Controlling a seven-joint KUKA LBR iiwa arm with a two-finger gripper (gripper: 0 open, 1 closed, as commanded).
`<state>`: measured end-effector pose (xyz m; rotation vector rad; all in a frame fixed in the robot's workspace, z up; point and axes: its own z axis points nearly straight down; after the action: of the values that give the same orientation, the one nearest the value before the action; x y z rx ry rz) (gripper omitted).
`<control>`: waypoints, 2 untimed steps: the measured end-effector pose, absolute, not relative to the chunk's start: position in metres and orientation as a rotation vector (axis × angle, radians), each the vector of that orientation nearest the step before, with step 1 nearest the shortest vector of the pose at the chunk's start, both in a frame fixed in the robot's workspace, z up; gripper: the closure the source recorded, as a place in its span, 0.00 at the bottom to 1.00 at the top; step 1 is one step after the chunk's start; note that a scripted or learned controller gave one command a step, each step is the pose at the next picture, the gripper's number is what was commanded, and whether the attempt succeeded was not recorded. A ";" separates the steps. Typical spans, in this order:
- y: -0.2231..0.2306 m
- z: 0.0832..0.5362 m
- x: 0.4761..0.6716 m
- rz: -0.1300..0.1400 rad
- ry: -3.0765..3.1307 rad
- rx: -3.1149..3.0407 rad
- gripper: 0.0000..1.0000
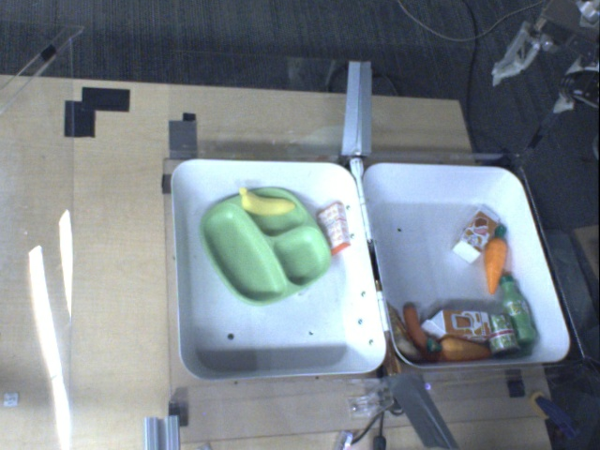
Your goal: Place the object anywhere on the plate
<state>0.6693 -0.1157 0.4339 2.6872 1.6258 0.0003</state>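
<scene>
A green divided plate lies in the left bin. A yellow banana rests on the plate's far compartment. A small white and red packet lies just off the plate's right rim, against the bin wall. The arm's end with my gripper hangs at the top right corner, high over the dark floor and well away from both bins. Nothing shows in it.
The right bin holds a carrot, a small brown and white carton, a green bottle and several other food items heaped along its near edge. A metal post stands behind the bins' join.
</scene>
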 end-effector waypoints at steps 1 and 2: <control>-0.115 0.434 0.669 0.000 1.628 2.686 0.00; -0.115 0.434 0.669 0.000 1.628 2.686 0.00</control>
<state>0.6694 -0.1150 0.4339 2.6859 1.6275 0.0001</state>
